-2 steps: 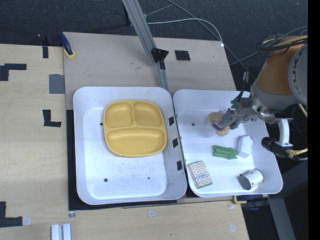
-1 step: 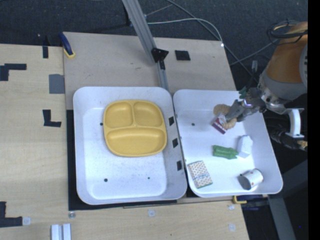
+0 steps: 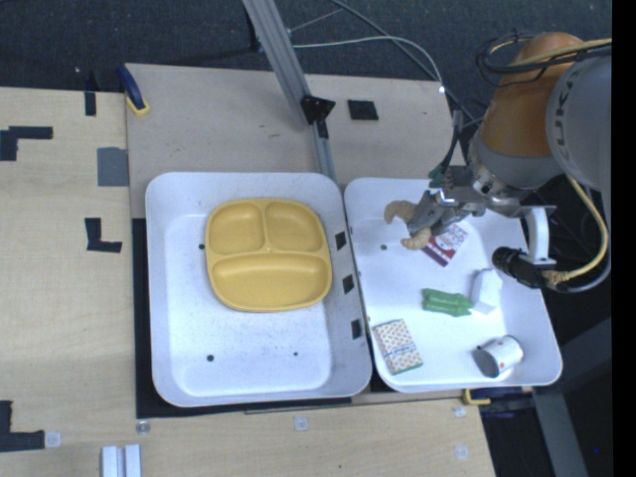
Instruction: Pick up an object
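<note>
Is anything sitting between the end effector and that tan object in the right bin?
Nothing visible. The end effector sits directly at the tan object, with bare bin floor around; the red-and-white packet lies just beside them.

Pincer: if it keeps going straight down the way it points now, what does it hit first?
Likely the tan toy lying at the tip of the pincer, with the red-and-white packet right beside it in the right bin. Depth is unclear from this slanted view, so it could land on the bin floor between them.

Left bin point(image 3: 169, 366): yellow divided plate point(image 3: 268, 253) fills far half, near half free. Right bin point(image 3: 542, 361): far left crowded w/ tan item point(image 3: 402, 212); green piece point(image 3: 446, 303), patterned packet point(image 3: 397, 345), grey-white cup point(image 3: 498, 356) block near half; left-centre strip passable.
</note>
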Robot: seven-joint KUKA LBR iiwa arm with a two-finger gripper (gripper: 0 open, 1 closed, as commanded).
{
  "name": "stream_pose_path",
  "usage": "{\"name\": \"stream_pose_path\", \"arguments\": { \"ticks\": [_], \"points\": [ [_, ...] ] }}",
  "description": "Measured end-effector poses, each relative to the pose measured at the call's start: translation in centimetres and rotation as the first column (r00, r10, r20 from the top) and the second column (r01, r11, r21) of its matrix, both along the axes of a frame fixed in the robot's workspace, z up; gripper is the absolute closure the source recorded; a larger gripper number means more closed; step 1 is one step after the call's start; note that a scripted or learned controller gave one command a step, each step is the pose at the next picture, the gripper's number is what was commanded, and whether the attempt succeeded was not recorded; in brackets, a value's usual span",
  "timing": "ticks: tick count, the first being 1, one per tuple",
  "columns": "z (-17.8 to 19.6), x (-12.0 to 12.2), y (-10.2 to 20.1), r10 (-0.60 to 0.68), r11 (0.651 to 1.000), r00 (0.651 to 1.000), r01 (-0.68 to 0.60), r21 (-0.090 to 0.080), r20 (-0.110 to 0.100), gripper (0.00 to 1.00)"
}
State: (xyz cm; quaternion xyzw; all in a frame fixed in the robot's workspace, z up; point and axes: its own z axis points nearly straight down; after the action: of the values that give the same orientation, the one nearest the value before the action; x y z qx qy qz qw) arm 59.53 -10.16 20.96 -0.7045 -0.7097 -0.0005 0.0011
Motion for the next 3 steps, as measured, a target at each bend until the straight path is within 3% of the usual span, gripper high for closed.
{"name": "stream_pose_path", "arguments": {
  "ticks": [3],
  "points": [
    [-1.3,1.7,15.2,0.0,1.0,1.0,0.0,-0.001,-0.001,1.0]
  ]
}}
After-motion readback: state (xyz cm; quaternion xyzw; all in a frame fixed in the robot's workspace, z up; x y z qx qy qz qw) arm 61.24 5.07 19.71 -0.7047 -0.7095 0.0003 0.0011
